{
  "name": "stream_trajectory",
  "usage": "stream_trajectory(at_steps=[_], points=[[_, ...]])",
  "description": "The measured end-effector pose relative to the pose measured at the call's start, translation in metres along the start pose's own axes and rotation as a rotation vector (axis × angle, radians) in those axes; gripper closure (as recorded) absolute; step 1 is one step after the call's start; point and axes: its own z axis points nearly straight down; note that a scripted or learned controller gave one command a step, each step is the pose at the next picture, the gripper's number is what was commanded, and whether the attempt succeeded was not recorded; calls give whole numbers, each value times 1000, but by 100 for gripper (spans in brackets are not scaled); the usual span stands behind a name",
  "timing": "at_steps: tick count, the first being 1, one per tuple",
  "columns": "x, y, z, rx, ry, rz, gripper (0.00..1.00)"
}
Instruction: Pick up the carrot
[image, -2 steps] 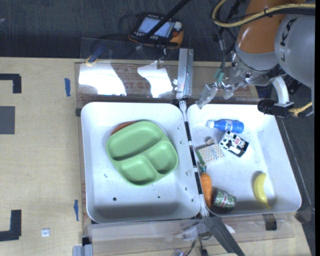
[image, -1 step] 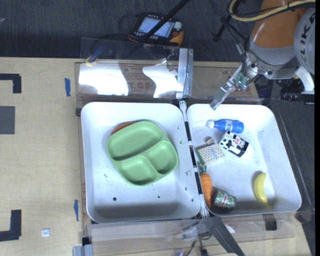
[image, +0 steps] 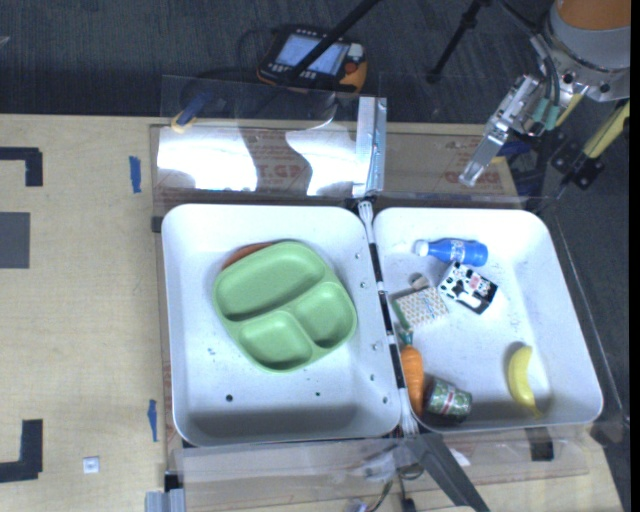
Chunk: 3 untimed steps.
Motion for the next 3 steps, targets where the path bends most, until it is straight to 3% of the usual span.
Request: stream_trajectory(at_steps=[1, 2, 3], points=[[34, 20, 110, 1, 5, -62, 0], [87, 74, 189, 1, 6, -175, 0], [87, 95, 52, 0, 4, -245, 0]])
